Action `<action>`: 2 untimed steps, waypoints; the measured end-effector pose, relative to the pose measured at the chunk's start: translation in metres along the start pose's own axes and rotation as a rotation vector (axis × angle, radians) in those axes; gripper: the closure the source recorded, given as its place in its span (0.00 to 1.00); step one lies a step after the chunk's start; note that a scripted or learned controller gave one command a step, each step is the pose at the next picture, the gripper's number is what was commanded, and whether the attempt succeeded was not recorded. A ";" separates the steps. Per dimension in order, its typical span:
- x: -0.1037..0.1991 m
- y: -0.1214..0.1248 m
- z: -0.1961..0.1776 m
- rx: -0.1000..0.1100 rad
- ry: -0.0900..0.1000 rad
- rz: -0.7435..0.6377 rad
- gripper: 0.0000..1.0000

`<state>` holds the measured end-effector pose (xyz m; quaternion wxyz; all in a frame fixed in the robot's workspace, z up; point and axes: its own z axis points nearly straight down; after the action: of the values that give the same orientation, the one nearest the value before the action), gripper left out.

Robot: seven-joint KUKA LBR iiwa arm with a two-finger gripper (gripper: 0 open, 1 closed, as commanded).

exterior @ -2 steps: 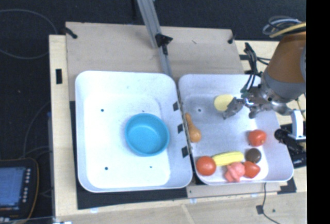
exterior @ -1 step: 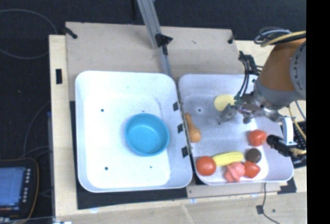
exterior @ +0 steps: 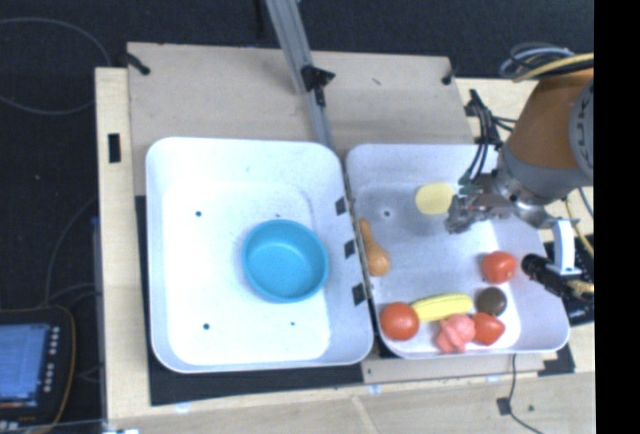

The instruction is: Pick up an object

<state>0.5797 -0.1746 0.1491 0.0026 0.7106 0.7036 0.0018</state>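
The right bin (exterior: 400,172) holds a pale yellow lemon-like object (exterior: 434,198), an orange carrot-like piece (exterior: 374,251), a red tomato (exterior: 399,321), a yellow banana (exterior: 443,305), a pink object (exterior: 455,333), a dark brown ball (exterior: 490,301) and two more red pieces (exterior: 498,267) (exterior: 488,328). My gripper (exterior: 464,213) hangs low over the right bin, just right of the pale yellow object and touching or nearly touching it. Nothing shows between its tips.
The left bin (exterior: 180,182) contains a blue bowl (exterior: 285,259). A grey metal pole (exterior: 285,17) slants up from between the bins. The arm's orange band (exterior: 545,127) sits over the right bin's far right corner.
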 end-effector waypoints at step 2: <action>0.012 0.001 -0.124 -0.004 0.001 -0.017 1.00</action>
<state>0.5797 -0.1629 0.2728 0.0036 0.7045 0.7097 0.0038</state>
